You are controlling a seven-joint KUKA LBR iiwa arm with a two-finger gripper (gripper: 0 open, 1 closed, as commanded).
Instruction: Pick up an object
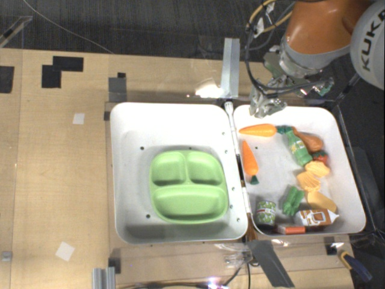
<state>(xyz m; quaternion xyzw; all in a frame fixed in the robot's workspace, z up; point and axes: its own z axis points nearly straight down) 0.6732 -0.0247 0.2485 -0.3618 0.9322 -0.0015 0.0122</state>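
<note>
Carrot (258, 129) lies flat at the right bin's (343, 131) far-left corner, nearest the hand (265, 106) hovering just above it — likely target — hand's grip state can't be told, nothing seen held; green tray (189, 184) in left bin (129, 131).

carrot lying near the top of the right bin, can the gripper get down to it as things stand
Probably yes: the gripper hangs just above the carrot, whose top is uncovered; only a green bottle touches its right end.
</note>
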